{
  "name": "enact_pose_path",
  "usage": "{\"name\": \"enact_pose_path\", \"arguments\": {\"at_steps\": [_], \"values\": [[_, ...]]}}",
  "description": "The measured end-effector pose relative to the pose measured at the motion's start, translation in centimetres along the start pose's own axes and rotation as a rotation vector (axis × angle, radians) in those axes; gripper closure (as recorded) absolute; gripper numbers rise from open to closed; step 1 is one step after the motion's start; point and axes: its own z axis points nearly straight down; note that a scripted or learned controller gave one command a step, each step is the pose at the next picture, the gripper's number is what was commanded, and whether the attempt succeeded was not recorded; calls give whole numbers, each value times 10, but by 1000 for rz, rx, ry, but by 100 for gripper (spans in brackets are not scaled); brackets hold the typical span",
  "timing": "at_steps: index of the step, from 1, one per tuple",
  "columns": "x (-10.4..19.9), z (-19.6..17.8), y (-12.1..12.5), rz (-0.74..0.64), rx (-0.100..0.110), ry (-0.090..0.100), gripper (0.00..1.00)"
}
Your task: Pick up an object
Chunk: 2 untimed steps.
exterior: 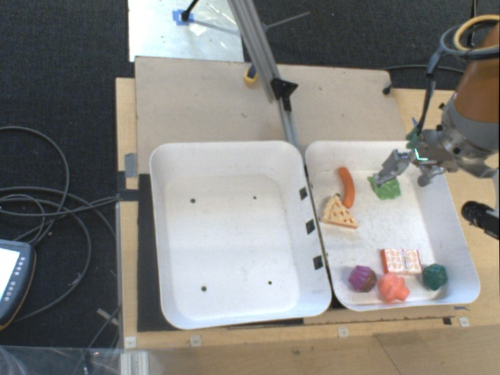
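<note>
Green is my mark: a small green toy (386, 187) lies near the far edge of the right bin (461, 244), and my pincer (406, 165) hangs right above it, one grey finger reaching down to its top. Whether my fingers stand apart or together I cannot tell from this slant, and nothing shows between them, so I count the toy as not yet held. To do this well, I should come straight down so the fingers straddle the toy rather than nudge it toward the bin wall just behind. It looks lumpy, perhaps leafy, so a low, centred grip seems safest. The orange sausage (346, 187) and the cheese wedge (339, 212) lie close on the left bin's (168, 209) side; I should keep clear of both. The other toys sit well apart at the near edge.
</note>
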Motion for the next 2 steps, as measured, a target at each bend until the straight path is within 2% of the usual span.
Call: {"name": "enact_pose_path", "arguments": {"at_steps": [1, 2], "values": [[0, -2, 1, 2, -4, -1, 0], [-3, 40, 0, 5, 0, 0, 0]]}}
